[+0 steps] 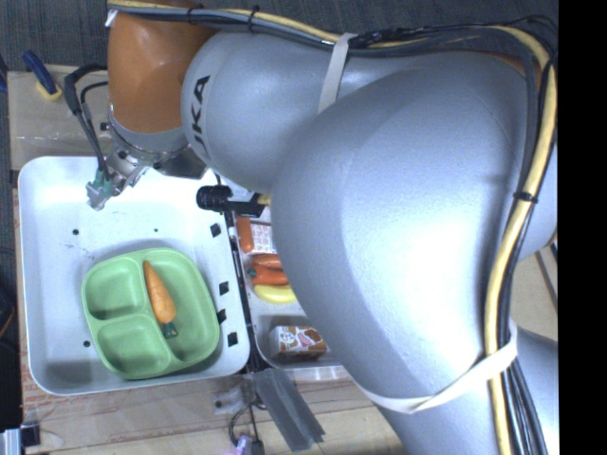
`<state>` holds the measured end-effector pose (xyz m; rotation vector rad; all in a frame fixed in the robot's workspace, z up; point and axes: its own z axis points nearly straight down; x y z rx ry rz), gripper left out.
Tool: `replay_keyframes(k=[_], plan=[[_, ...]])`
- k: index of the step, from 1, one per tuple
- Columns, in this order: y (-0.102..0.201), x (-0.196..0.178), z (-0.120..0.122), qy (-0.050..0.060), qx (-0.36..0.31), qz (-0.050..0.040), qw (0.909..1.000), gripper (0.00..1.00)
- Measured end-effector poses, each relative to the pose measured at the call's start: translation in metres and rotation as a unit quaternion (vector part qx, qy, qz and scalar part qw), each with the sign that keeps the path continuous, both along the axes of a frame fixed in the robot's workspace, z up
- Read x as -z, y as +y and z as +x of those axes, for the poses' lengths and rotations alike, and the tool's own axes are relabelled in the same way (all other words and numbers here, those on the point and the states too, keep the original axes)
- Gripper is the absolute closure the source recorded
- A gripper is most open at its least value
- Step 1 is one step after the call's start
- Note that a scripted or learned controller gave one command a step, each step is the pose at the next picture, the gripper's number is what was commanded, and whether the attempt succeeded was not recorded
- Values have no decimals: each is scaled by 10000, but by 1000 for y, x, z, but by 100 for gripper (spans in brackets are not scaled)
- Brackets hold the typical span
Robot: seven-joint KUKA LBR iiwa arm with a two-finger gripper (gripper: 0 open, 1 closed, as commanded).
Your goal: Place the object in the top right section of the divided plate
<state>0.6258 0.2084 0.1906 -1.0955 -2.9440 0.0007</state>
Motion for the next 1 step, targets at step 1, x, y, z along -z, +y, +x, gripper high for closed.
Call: replay_keyframes(k=[1], plan=[[-1, -89, 21, -6, 686, -1, 9976, 100]])
